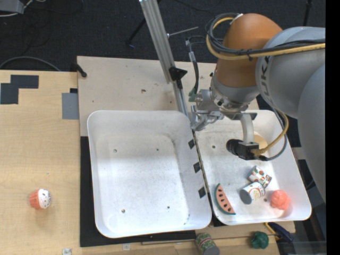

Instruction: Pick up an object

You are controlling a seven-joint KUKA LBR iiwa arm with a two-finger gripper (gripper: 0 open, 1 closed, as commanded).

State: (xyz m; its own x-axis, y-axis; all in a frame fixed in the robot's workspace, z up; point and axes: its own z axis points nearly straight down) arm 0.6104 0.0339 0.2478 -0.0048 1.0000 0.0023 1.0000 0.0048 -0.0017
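Note:
My gripper (201, 120) hangs over the far left corner of the right bin (220, 161), close to the divider between the two bins. Nothing shows in its grasp. Toward the near right corner of that bin lie a watermelon-slice toy (224, 200), a small grey can (253, 192), a patterned can (261, 175) and a pink-orange ball (280, 200). A pale yellow round thing (261, 141) sits by the bin's right side, partly hidden by the arm.
The left bin (96, 142) is white and speckled. A slanted aluminium rail (162, 41) rises behind the bins. On the bench at left stands a cupcake toy (40, 199). A dark can (206, 243) and a green toy (259, 240) lie past the front edge.

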